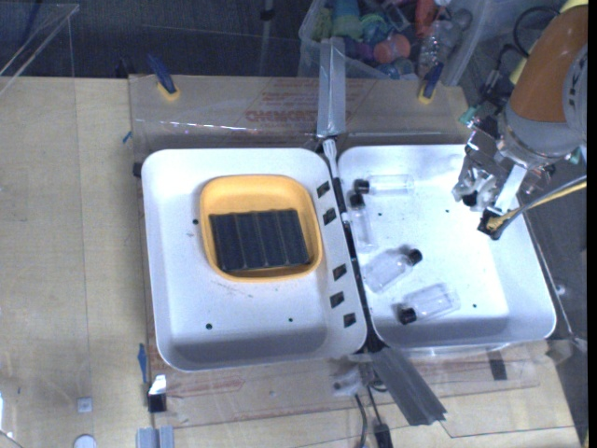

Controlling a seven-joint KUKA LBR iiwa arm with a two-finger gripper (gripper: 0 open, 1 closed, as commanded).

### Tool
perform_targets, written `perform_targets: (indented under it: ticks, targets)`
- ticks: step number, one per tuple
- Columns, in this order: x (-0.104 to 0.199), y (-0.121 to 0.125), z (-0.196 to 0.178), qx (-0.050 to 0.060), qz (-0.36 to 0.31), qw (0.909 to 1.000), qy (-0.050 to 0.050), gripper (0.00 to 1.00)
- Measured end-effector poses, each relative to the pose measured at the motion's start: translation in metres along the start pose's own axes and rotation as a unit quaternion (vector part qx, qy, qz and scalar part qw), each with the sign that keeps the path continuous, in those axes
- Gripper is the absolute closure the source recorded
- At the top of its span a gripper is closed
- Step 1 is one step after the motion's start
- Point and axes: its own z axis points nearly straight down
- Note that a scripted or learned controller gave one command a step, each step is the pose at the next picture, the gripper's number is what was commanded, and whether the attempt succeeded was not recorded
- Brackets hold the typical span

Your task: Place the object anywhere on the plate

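A yellow plate (pixel 213 202) lies in the left bin (pixel 177 325) with a dark ridged rectangular piece (pixel 259 239) resting on it. In the right bin (pixel 508 287) lie three clear plastic bottles with black caps: one at the back left (pixel 384 185), one near the middle (pixel 390 268), one toward the front (pixel 428 301). My gripper (pixel 486 201) hangs over the right bin's back right part, well to the right of the bottles and above the bin floor. I see nothing held in it.
A divider with black clips (pixel 338 250) runs between the two bins. A clear tub of coloured toys (pixel 392 17) stands behind the bins. Blue clamps (pixel 166 80) hold the back board.
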Motion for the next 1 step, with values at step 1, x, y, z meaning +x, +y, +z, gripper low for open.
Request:
perform_targets:
  ticks: [1]
  targets:
    - [0.0001,0.0000,-0.0002,0.000,0.000,1.0000,0.000,0.00]
